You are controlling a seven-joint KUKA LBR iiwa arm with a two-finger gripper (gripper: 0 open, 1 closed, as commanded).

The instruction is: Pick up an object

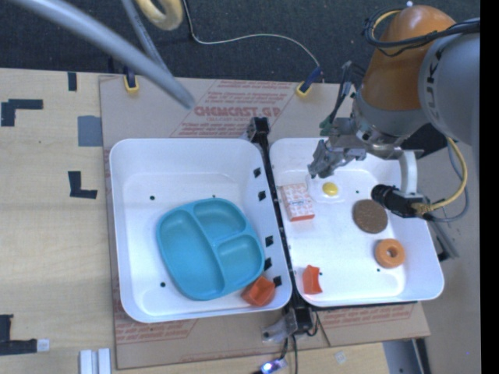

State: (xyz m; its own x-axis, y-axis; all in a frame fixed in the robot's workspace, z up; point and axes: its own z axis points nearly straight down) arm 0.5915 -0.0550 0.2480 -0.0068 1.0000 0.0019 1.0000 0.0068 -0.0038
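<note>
Rt bin (421, 287): hand (324, 164) above yellow piece (330, 188), w/ nothing held.

Two white bins: left bin (132, 209), right bin (413, 283). Sky-blue divided plate (209, 246) in left bin; orange-red block (260, 291) at its lower corner. Right bin: small yellow piece (330, 188), white carton with pink-red print (297, 202), dark brown round cookie (370, 216), orange-tan donut (390, 252), orange-red piece (312, 279). Arm grey with orange band (401, 49); gripper (327, 160) dark grey. Brown cardboard sheet (226, 107) with red lettering. Light wood-tone bench (47, 232) with black and grey marks. Yellow clips (131, 84) at cardboard's top corners.
</note>
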